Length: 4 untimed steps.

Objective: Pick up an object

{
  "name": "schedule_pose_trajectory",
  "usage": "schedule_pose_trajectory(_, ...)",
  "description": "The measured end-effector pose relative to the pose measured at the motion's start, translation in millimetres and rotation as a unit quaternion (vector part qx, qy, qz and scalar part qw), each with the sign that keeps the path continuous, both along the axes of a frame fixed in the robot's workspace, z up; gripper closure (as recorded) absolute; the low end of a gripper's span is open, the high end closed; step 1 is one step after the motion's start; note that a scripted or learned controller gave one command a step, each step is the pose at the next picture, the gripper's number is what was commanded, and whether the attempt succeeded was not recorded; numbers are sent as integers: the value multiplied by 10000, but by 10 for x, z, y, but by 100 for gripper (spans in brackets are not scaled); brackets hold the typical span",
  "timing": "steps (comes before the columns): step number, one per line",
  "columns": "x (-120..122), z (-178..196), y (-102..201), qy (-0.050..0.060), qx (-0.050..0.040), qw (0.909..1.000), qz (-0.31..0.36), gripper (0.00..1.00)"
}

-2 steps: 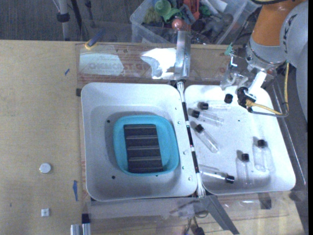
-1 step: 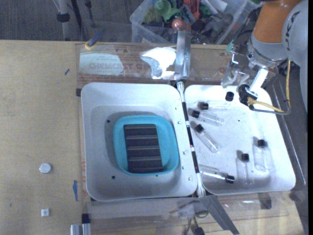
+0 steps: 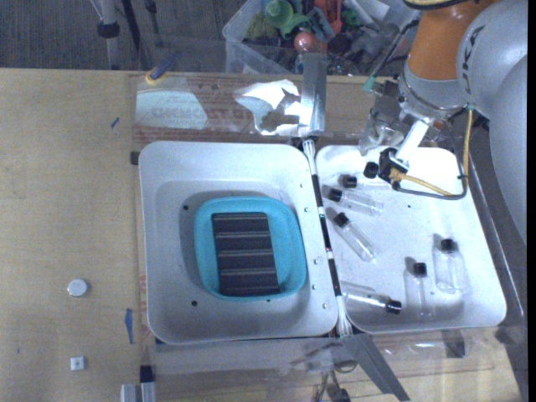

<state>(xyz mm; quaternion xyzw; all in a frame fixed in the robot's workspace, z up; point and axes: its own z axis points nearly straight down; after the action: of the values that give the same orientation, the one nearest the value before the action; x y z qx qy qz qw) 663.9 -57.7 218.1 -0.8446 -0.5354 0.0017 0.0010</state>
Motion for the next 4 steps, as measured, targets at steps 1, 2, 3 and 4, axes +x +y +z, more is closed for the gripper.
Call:
schedule_pose_trajectory(1,7,102,7,-7,-12,10000,13,100)
schedule_pose_trajectory(2,13,201,11,-14,-21,10000,21,100)
schedule_pose_trajectory(3,46,-1004,-478,-25,-7,9955,952,100)
schedule_pose_trajectory(4,32,35,-875,-24,-6,10000,79,100)
